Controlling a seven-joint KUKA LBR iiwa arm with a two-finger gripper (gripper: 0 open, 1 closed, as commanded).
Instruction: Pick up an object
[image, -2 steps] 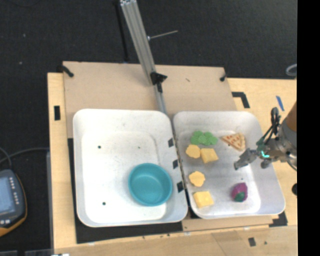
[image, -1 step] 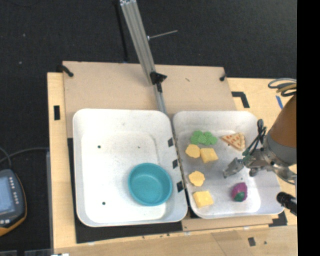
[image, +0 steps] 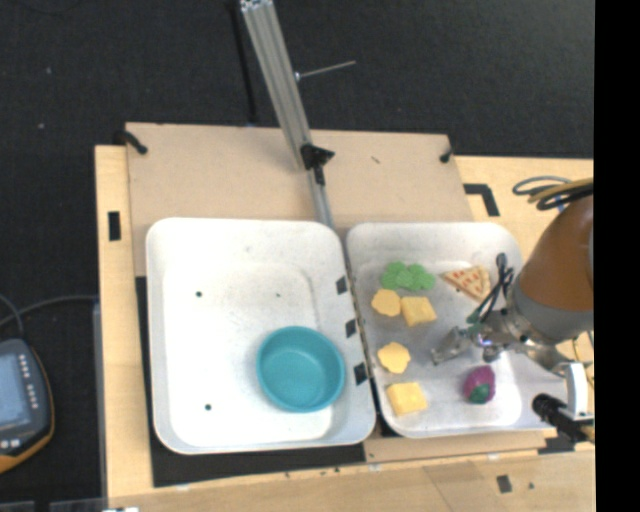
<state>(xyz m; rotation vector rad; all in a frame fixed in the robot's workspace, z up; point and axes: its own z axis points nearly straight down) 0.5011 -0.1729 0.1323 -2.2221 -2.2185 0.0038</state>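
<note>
The end effector (image: 455, 345) is seen low in the right bin (image: 440, 238), among the toys; whether it is open or closed cannot be told, and nothing is seen in it; a yellow piece (image: 394, 357) lies just left, a purple toy (image: 480, 384) near right; one target is best chosen and centred before closing, so that neighbours are not nudged.
</note>
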